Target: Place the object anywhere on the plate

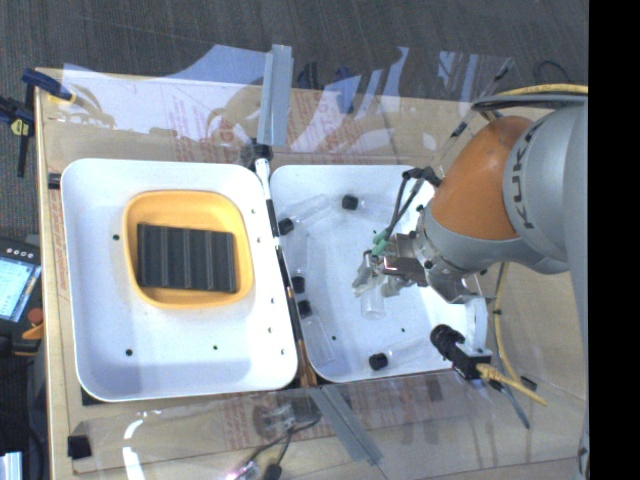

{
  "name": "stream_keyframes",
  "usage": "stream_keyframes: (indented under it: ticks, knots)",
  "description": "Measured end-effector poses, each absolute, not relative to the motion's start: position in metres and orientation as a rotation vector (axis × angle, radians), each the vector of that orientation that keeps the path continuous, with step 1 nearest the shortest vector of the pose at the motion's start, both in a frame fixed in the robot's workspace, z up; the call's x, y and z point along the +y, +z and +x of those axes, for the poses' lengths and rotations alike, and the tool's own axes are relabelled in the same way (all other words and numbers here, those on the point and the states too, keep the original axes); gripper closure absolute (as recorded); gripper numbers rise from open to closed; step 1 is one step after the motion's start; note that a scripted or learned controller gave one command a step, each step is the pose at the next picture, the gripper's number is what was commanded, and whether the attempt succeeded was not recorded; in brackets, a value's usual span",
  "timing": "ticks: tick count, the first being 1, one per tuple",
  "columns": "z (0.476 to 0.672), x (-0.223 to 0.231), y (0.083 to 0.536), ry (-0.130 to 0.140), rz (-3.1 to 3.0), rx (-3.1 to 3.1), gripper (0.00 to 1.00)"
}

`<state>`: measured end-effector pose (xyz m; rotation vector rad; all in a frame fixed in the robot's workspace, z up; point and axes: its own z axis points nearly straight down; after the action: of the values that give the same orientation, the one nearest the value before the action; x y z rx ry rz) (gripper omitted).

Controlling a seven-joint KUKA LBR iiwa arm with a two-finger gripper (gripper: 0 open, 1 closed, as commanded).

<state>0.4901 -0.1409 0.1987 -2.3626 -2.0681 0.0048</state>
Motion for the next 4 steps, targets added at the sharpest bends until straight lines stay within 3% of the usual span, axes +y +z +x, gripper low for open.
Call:
stream_keyframes:
  ticks: [1,2,3,4]
  knots:
    - [0.552,-0.101,0.220,0.002,-2.135,-2.302,1.00]
    - [0.590,-0.057,0.228,0.002,-2.044,-2.383,1.00]
    - [0.623,-0.042,0.197,0.001,-1.829,-2.553,1.00]
    - [0.623,-0.042,0.197,0.000,-1.830,-2.553,0.00]
